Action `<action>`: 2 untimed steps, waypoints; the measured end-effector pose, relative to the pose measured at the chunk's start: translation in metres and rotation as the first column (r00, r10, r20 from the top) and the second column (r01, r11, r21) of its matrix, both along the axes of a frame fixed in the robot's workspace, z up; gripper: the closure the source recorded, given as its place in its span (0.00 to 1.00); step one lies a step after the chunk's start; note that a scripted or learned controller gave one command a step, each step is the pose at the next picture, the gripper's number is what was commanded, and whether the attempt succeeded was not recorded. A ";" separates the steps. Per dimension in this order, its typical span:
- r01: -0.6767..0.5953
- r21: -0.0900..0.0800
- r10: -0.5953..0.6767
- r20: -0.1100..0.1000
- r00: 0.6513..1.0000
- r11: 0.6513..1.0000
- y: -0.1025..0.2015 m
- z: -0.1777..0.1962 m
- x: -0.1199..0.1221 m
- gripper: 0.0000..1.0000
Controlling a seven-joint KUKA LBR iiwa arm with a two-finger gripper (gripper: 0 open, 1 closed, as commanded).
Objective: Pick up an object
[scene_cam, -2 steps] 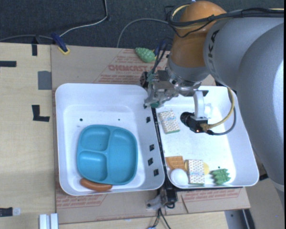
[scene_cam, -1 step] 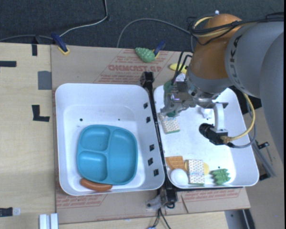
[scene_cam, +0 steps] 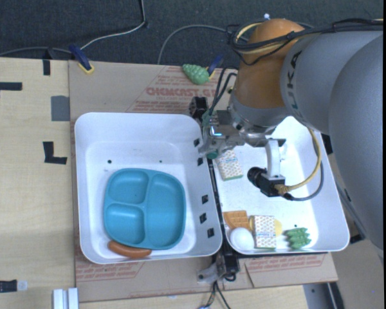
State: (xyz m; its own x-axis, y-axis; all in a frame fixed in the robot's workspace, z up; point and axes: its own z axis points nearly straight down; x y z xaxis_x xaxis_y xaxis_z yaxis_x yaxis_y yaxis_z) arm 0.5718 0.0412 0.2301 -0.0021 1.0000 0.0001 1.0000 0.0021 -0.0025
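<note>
robot lab: taped bench [scene_cam: 26, 172], cables [scene_cam: 141, 11]

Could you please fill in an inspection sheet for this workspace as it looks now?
Surface: two white bins side by side on cardboard.
Job's things: left bin, blue tray and sausage; right bin, egg, packets, cracker, green toy.
Clutter: green item outside the bins.
Gripper: over the right bin's left edge.
Cables: yellow cable on the arm; grey cable behind.
Surroundings: dark floor beyond.
</note>
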 end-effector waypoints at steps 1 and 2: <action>0.002 -0.002 -0.002 0.000 1.000 1.000 -0.044 -0.009 0.001 1.00; 0.002 -0.002 -0.002 0.002 1.000 1.000 -0.086 0.025 0.003 1.00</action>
